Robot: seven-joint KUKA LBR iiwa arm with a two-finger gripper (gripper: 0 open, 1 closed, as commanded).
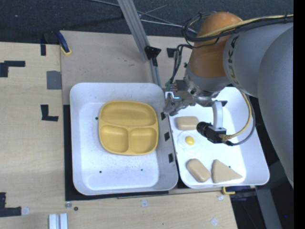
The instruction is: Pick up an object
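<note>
Several toy foods lie in the right white bin (259, 171): a tan oblong piece (186, 123), a fried egg (189, 140), a bread roll (197, 170) and a tan wedge (225, 171). The gripper (172, 105) hangs at that bin's upper left corner, just above and left of the oblong piece, close to the wall between the bins. The grey and orange wrist (209, 61) covers the back of the bin. I see nothing held by the gripper.
In the left white bin (83, 128) rests a yellow divided plate (128, 127). A grey pole (138, 27) slants down to the bins' back edge. A black fitting on a yellow cable (209, 130) hangs over the right bin's middle.
</note>
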